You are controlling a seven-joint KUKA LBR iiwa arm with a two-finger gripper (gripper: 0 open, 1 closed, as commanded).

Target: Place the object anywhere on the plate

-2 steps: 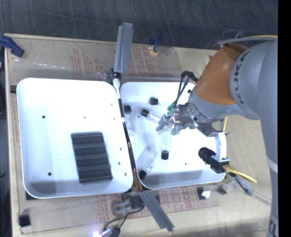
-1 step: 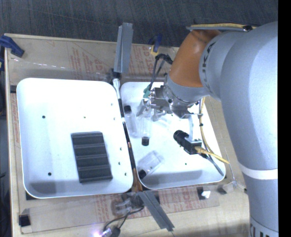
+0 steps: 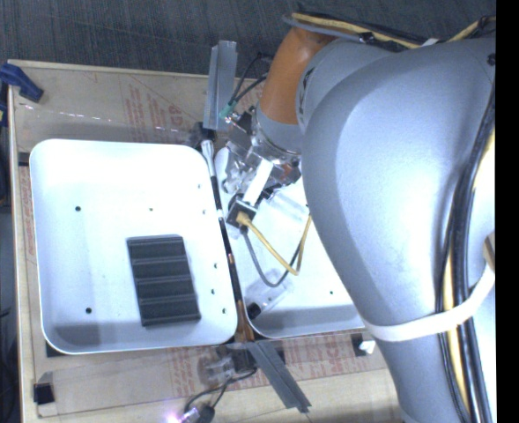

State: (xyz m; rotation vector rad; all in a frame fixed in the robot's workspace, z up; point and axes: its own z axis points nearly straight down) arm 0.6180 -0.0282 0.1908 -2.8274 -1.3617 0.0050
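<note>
A dark ribbed rectangular plate (image 3: 162,279) lies flat in the left white bin (image 3: 83,183), toward its near side. The grey arm with its orange band (image 3: 287,73) reaches in from the right and covers most of the right bin (image 3: 303,320). My gripper (image 3: 241,179) hangs at the divide between the two bins, near their far end, well apart from the plate. Its wrist, cables and the arm hide whatever lies under it. I see no object between the fingers.
A yellow cable (image 3: 272,254) loops down from the wrist over the right bin. A metal bracket (image 3: 221,82) stands at the far side between the bins, another (image 3: 277,379) at the near side. Blue clamps (image 3: 17,82) sit at the bench's far left corner.
</note>
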